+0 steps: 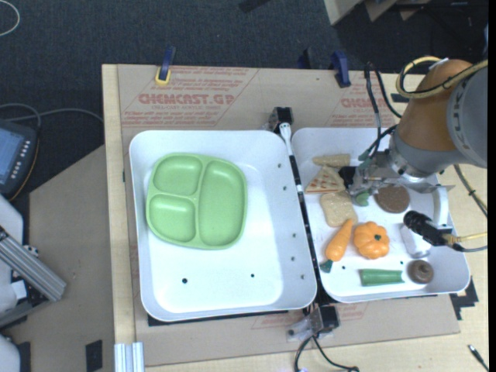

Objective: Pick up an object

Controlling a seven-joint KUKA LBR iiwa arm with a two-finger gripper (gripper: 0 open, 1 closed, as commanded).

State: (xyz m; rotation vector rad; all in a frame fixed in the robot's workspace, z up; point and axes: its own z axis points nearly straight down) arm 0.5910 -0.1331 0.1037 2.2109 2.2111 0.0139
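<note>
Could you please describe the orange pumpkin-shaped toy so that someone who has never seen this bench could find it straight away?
Look at the right-hand white bin, the one crowded with toy food, not the one with the green divided plate. In its lower middle sits the toy pumpkin, just right of the carrot and above the flat green piece. It is round and ribbed with a small stem, whereas the carrot, also orange, is long and tapered.

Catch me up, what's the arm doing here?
The KUKA arm reaches into the right bin, its gripper low among toy food: a carrot, an orange pepper, a brown disc. I can't see anything held. The left bin holds a green divided plate.
</note>
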